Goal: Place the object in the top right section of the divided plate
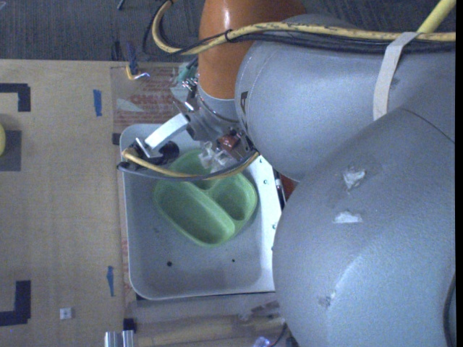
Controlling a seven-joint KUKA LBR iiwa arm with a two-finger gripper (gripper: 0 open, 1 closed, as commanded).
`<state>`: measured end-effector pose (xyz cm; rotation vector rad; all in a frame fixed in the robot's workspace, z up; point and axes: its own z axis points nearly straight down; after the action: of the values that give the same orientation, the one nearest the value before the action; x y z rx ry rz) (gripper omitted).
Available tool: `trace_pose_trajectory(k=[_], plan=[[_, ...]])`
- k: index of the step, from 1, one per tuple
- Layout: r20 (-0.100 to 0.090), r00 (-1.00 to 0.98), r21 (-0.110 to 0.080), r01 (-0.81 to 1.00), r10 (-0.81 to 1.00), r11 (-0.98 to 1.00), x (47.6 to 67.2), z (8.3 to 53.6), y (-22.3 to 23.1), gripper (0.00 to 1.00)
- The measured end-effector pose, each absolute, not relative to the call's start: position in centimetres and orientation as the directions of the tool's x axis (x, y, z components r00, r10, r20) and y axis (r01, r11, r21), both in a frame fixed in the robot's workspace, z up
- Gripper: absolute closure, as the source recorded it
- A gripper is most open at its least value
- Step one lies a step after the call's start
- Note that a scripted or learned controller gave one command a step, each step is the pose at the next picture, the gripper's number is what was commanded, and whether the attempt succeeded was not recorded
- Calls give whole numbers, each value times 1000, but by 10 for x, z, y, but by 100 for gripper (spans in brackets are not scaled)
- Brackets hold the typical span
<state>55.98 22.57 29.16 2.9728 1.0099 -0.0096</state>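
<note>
Grey arm [347,194] looms over the white bin [195,277] — gripper [210,152] low above the green plate [206,204]. Grip state: cannot tell. Placement looks unfinished — no object visibly resting there.

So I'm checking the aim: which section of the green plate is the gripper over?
The gripper hangs over the green divided plate at its upper sections, beside the ridge; the large lower-left section lies uncovered. Which upper section, I cannot tell.

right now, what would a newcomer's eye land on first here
The huge grey arm fills the right side, its orange band at the top. Under its end effector a green divided plate lies in a white bin. Yellow cables drape over the arm.
</note>
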Motion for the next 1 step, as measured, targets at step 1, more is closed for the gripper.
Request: trace_pose_trajectory(k=[1], plan=[[-8,806,0,591,591,-806,532,390,139,100]])
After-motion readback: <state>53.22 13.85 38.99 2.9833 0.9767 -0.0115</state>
